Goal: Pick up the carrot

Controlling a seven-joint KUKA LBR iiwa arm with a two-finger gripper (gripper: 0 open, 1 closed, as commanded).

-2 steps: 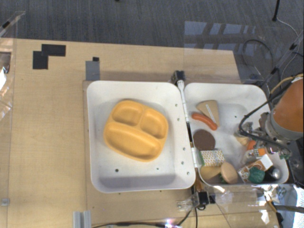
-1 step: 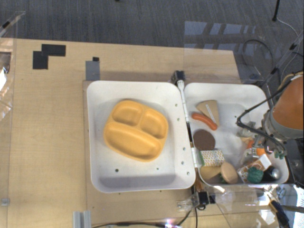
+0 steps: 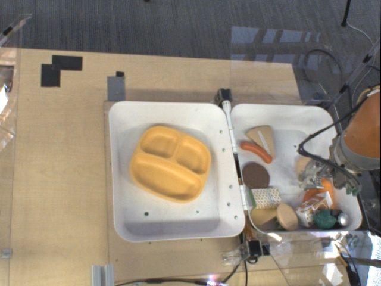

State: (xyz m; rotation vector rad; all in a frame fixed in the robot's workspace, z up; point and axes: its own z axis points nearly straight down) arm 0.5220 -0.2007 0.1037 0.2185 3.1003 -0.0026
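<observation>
On my feed the bench (image 3: 59,177) carries two white bins side by side. The left bin (image 3: 125,159) holds a yellow divided plate (image 3: 171,162), lying flat near its middle, well clear of everything else.

The right bin (image 3: 286,115) is crowded. Toward its far left lies a tan wedge like a cheese slice (image 3: 262,139), with a reddish sausage (image 3: 256,152) just in front of it. Nearer me sits a dark brown disc (image 3: 255,174), then a pale speckled block (image 3: 265,197), and at the near wall a tan cup on its side (image 3: 280,217).

The carrot (image 3: 319,192) lies near the bin's near right corner, orange, partly hidden under the metal of the hand (image 3: 315,177). Just nearer me are a crinkled clear wrapper (image 3: 308,208) and a dark green item (image 3: 325,220), both close beside the carrot.

The hand hangs low over that corner, right above the carrot. I cannot tell from here how far it is open or whether it has hold of anything. The arm (image 3: 363,133) comes in from the right, its orange band above the wrist, with black cables looping beside it.
</observation>
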